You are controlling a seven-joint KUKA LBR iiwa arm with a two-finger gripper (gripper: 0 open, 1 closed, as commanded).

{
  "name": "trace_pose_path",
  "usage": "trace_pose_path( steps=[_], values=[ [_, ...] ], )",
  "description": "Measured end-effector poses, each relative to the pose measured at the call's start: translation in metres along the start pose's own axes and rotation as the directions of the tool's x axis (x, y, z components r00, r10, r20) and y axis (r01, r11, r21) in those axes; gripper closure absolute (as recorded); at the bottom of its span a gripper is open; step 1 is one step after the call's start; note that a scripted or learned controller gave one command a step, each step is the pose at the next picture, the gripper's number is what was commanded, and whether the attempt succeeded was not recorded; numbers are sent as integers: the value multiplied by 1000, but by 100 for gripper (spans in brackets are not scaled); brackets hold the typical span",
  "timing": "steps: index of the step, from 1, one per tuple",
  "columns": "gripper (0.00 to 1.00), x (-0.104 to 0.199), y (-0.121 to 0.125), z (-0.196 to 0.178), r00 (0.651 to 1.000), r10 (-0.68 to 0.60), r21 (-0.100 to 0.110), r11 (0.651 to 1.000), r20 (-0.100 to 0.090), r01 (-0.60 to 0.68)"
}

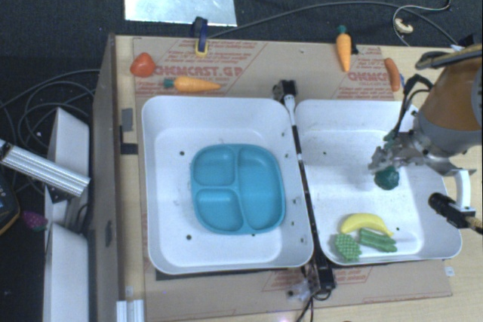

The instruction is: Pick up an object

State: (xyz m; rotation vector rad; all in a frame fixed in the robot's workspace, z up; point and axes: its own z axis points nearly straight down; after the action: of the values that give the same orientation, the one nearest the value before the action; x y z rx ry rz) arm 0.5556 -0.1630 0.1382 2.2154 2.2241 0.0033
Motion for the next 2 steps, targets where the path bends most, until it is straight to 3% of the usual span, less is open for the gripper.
trace_pose_path(
  steps=[1, 2],
  values=[
    [100, 27, 65, -21, 1000, -1, -1, 1000, 1, 1],
    [100, 115, 19, -46, 1000, -2, 0, 1000, -2, 2]
  ],
)
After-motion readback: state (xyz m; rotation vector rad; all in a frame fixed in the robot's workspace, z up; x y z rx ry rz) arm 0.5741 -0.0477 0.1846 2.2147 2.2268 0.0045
